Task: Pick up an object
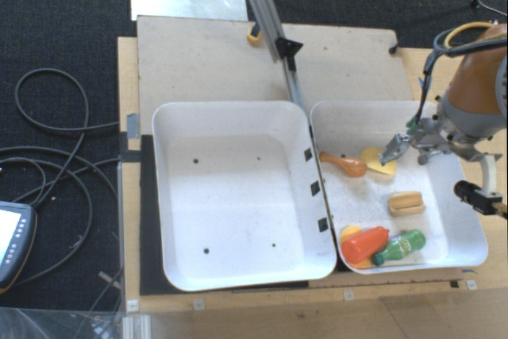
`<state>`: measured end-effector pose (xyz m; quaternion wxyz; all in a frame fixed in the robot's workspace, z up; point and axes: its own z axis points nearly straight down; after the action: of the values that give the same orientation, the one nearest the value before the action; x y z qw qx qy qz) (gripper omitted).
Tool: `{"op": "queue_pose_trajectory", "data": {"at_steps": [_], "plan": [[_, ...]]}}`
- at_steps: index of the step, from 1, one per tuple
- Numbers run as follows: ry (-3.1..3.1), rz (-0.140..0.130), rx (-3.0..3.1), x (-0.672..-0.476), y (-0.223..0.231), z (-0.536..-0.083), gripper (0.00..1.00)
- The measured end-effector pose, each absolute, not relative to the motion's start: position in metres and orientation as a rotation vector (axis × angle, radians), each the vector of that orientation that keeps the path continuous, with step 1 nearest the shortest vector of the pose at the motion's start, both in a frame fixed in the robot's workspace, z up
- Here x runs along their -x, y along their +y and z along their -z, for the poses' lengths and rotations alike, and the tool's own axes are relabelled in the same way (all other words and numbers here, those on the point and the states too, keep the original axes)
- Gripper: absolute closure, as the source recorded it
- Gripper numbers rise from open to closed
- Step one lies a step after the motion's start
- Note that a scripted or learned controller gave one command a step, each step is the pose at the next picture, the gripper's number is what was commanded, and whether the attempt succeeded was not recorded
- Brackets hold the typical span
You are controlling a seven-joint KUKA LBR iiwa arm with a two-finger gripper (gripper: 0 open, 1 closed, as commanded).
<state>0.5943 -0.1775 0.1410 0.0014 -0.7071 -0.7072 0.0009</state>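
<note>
The right bin (468, 238) holds several toy foods. A brown drumstick (346, 164) lies at its left, with a yellow piece (381, 163) right beside it. A tan hot dog bun (406, 203) sits mid-bin. A red and orange pepper (364, 243) and a green bottle (400, 247) rest by the front wall. My gripper (410, 152) hangs over the bin's far right part, just right of the yellow piece. It is open, with nothing between its fingers.
The left bin (171, 171) stands beside the right one, sharing a raised middle wall (316, 186). A slanted metal pole (266, 4) crosses above the bench at the back. Cables lie on the floor to the left.
</note>
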Motion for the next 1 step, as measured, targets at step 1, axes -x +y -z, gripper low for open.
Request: {"op": "queue_pose_trajectory", "data": {"at_steps": [1], "plan": [[-2.224,0.003,2.223,-0.5957,-0.1781,-0.1555,1.00]]}}
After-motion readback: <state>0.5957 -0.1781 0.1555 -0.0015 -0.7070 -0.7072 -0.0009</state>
